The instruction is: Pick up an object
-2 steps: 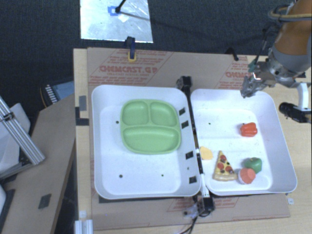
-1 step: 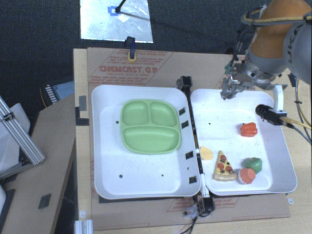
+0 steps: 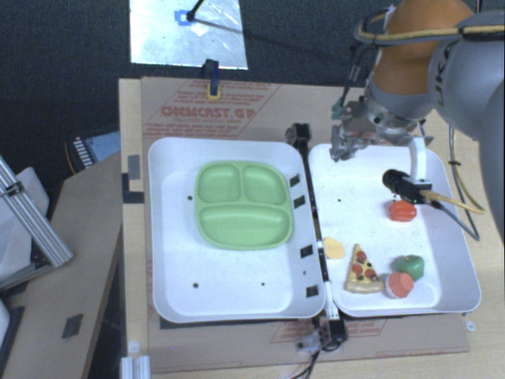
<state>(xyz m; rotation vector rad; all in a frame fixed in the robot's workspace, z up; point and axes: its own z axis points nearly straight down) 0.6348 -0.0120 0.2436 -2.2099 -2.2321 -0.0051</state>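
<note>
End effector hangs above my right bin's far-left corner, well beyond the pizza slice; its opening I cannot tell.

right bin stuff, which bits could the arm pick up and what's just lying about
For the job:
pizza slice
red tomato
green pepper
red piece
yellow chip
claw

Lying about:
green divided plate
foil sheet

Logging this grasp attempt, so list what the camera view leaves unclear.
- Two-finger gripper: small and dark at the right white bin's far edge; its tip state is unreadable.
- Red round toy: partly covered by a black fitting.
- Green rounded toy and red one: too small to identify.
- Grey arm: cut off at the right edge.
</note>
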